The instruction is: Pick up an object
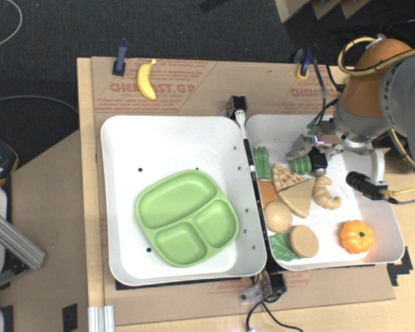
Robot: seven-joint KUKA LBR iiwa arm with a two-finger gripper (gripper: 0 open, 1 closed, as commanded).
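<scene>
Camera view, looking down at a slant on the bench point(194, 75). Two shallow white bins sit side by side: the left bin point(124, 151) holds a green divided plate point(187, 216) with three compartments, lying toward the lower middle of that bin. The right bin point(387, 234) holds a cluster of toy foods: a green ridged piece point(262, 163) along its left wall, a pizza slice point(286, 177), a tan wedge point(297, 199), a croissant point(324, 192), a round bun point(277, 218), a tan disc point(304, 241) resting on a green leaf point(282, 249), and an orange pumpkin point(357, 235) at lower right, apart from the others.

The arm point(394, 95) enters from the right edge of the frame, its grey body and orange band at upper right, bent downward over the upper part of the right bin. The gripper point(311, 151) hangs at the top of the food cluster, just above the pizza slice and beside a second green piece point(301, 164). Whether its fingers are spread or closed cannot be told, nor whether they touch any item.

A yellow banana point(147, 79) lies on the bench beyond the left bin, in the upper left of the frame, near a blue clamp point(120, 59).
</scene>
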